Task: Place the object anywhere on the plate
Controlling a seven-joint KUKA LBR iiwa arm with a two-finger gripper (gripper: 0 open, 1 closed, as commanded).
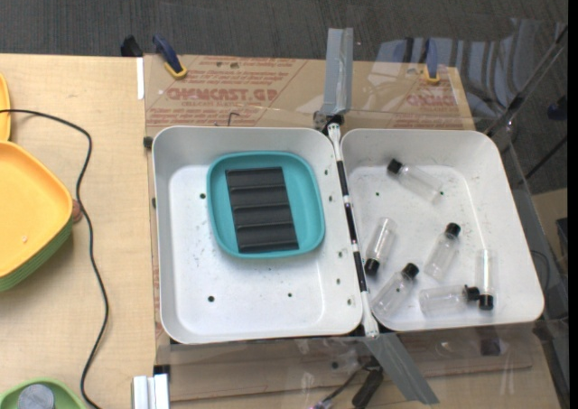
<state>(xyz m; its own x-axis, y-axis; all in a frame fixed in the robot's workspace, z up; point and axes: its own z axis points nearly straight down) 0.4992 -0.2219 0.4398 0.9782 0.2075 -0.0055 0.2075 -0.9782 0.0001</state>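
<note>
Clear vials (411, 177) scattered in right bin (506, 172); teal plate (310, 204) in left bin (181, 245).

— What sort of place is shown?
— A lab test bench (54, 344): two white bins (181, 299) are clamped over printed cardboard (226, 91), with clear vials (411, 179) at right.

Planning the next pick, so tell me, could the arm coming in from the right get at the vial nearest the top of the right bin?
Probably yes. That vial lies apart from the others, with bare bin floor around it and nothing over it.
</note>
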